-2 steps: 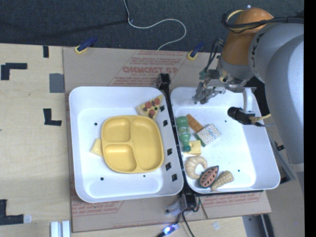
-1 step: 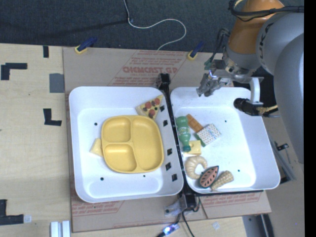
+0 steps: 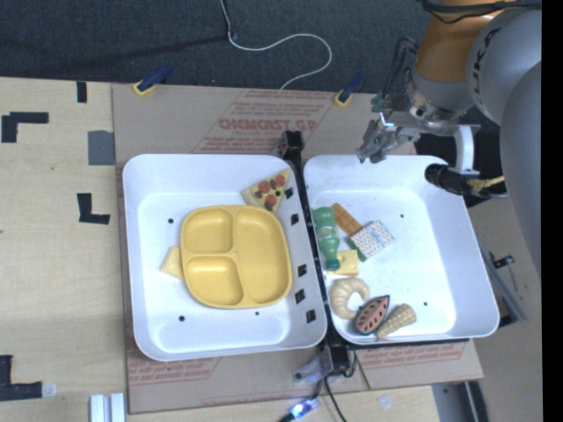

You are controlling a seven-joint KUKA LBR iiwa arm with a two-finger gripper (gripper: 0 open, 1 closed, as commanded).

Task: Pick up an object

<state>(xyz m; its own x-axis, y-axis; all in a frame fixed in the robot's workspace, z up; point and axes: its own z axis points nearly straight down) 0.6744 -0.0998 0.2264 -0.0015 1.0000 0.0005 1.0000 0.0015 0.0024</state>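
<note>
Objects are all bunching along the right bin's left wall: cone, shell-looking thing and croissant sitting at the near-left corner, green bottle and checkered packet lying farther back. Gripper is hovering over the far rim (can't tell the claw's state). I'm thinking the packet's easiest, since the right half is offering descending room.

Two white bins; one yellow tray; one croissant.
</note>
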